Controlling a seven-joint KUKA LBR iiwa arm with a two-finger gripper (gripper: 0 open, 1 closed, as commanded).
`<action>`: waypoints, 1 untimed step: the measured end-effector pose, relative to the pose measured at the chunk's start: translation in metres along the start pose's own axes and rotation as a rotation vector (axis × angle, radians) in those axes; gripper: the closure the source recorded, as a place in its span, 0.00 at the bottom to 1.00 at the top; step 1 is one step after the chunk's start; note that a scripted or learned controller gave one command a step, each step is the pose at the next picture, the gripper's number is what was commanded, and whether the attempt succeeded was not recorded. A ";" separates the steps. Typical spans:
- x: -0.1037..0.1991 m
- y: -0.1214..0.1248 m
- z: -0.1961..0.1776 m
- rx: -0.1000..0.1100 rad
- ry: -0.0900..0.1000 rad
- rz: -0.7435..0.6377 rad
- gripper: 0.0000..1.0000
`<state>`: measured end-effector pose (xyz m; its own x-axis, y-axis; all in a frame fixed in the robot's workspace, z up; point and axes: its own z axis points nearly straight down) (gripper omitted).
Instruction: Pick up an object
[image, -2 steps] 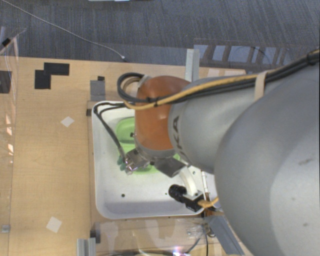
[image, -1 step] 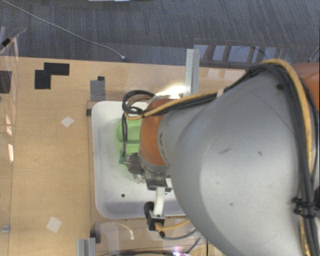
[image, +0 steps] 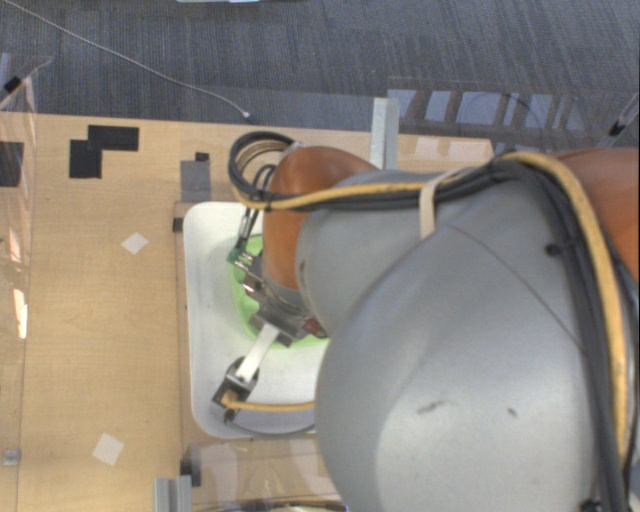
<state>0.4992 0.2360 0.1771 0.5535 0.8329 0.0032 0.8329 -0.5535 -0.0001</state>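
Here the grey arm (image: 450, 330) looms closest, and under its orange band (image: 300, 215) the hand (image: 268, 312) sits low. Whether it is apart or together, cannot tell. A green object (image: 240, 290) lies just beside the hand, partly hidden under it, in the white bin (image: 208, 330). The table (image: 100, 300) lies beyond.

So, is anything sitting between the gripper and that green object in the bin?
Nothing visible does. The gripper hangs right over the green object in the white bin, and only the object's edge peeks out beside it. The arm covers most of the bin, so the gap between them is hidden.
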 end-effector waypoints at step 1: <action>-0.009 -0.005 0.004 0.001 -0.004 0.378 1.00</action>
<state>0.4900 0.2308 0.1728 0.8219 0.5696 -0.0007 0.5696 -0.8219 -0.0012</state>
